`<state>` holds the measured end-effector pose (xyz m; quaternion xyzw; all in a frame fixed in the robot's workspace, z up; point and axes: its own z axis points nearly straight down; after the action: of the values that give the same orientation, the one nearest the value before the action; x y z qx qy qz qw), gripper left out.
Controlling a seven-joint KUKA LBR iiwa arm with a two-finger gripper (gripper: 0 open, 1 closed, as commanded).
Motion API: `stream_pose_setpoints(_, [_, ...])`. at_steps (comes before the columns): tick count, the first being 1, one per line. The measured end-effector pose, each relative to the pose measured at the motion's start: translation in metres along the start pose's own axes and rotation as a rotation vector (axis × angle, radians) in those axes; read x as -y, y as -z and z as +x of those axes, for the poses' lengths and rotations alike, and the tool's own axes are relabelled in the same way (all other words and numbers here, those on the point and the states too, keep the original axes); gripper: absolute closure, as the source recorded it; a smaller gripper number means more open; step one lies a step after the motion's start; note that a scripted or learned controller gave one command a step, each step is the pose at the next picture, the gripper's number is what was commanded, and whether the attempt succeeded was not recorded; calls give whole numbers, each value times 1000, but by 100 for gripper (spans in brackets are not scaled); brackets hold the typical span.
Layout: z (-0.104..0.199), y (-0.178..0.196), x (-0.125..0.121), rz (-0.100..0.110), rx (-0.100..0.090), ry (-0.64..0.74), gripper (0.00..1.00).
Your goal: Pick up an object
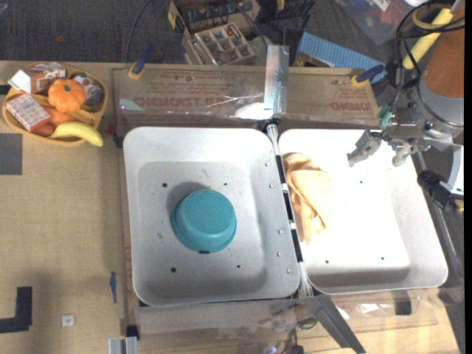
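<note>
A teal bowl lies upside down in the middle of the left bin. A crumpled tan cloth rests against the left wall of the right bin. My gripper hangs over the far right part of the right bin, well to the right of the cloth. Its two fingers stand apart with nothing between them.
A basket of toy food with an orange pumpkin and a banana sits at the bench's far left. A cardboard wall runs behind both bins. Cables and boxes lie beyond it.
</note>
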<state>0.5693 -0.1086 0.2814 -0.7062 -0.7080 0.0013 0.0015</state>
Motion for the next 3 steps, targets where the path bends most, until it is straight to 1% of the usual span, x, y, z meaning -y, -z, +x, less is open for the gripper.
stream_pose_setpoints(1, [23, -92, -71, -3, 1, 41, 0])
stream_pose_setpoints(2, [-41, -108, -81, -5, 2, 89, 0])
stream_pose_setpoints(3, [-43, -99, -81, -7, 4, 85, 100])
